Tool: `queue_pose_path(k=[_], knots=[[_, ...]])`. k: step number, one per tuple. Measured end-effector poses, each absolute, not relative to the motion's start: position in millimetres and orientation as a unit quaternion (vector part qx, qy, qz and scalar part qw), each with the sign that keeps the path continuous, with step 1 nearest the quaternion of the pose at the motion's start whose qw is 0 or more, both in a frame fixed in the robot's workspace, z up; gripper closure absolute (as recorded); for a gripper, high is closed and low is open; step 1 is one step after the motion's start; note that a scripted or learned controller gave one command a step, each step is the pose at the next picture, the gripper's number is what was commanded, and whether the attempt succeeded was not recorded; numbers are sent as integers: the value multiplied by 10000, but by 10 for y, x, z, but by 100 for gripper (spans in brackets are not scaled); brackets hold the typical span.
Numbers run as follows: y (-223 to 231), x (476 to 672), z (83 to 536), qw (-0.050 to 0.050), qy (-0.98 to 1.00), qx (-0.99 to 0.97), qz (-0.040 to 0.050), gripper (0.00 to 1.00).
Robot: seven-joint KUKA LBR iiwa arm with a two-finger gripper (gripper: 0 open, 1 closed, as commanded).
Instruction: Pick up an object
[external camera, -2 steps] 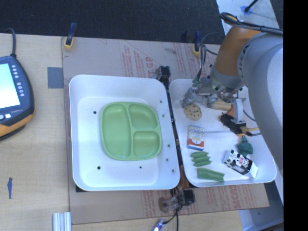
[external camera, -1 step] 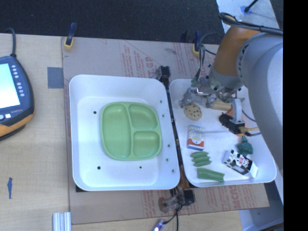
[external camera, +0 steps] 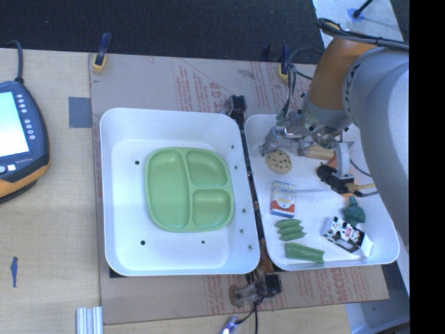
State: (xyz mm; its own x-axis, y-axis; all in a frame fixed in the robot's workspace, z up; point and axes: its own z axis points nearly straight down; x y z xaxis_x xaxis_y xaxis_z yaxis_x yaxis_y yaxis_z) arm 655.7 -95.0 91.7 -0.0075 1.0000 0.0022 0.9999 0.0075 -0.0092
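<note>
Cookie [external camera: 279, 161]: we log it at the far left of the right bin [external camera: 389, 252], just beside the gripper [external camera: 290, 139]; whether that gripper grasps anything we cannot tell.

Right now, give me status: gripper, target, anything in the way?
Gripper low at far end of right bin, nothing seen held. Cookie just beside it, on bin floor. Small carton close behind cookie; green divided plate alone in left bin.

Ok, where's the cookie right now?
The cookie lies in the right bin, near its far left corner, just below the hand and above the small carton.
</note>
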Motion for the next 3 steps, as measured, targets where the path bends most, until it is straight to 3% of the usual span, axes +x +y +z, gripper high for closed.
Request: queue_pose_path(k=[3], knots=[[-984, 6557, 918, 43, -7082, -7060, 23, 0]])
